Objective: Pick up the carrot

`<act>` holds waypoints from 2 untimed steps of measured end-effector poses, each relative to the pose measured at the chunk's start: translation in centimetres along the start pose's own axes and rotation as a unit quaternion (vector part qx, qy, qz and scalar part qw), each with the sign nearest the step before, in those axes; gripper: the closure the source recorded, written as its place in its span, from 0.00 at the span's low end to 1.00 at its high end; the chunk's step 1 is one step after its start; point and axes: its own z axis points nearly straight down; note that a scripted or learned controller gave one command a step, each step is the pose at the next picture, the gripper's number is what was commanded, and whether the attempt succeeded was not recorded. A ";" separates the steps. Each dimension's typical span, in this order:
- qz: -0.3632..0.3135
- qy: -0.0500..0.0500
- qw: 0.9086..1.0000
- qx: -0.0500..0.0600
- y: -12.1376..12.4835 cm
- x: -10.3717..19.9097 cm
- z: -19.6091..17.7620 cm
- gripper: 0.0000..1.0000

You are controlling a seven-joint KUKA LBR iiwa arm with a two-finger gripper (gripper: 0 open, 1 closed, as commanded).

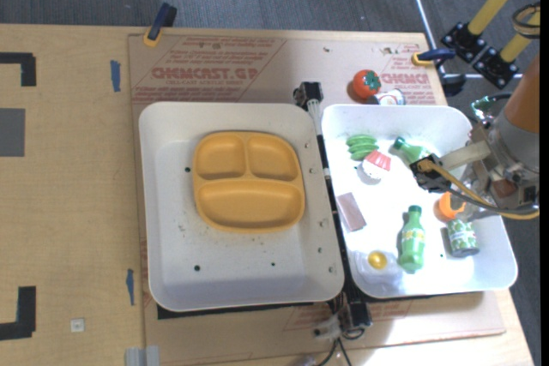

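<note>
Carefully centre over carrot (pixel 448 206), just beside green bottle (pixel 412 240), before closing; cannot tell whether end effector (pixel 491 184) wide or narrow.

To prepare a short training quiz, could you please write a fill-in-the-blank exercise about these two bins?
The yellow plate has ____ compartments.
The tomato sits ____ both bins.
The carrot shares its bin with a ____ bottle.
Missing words: three; outside; green.
</note>
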 end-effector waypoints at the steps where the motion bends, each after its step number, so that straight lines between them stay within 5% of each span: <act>1: 0.000 -0.001 1.000 0.001 2.2 -0.5 4.7 1.00; 2: -0.002 0.000 1.000 0.000 1.9 11.4 5.6 1.00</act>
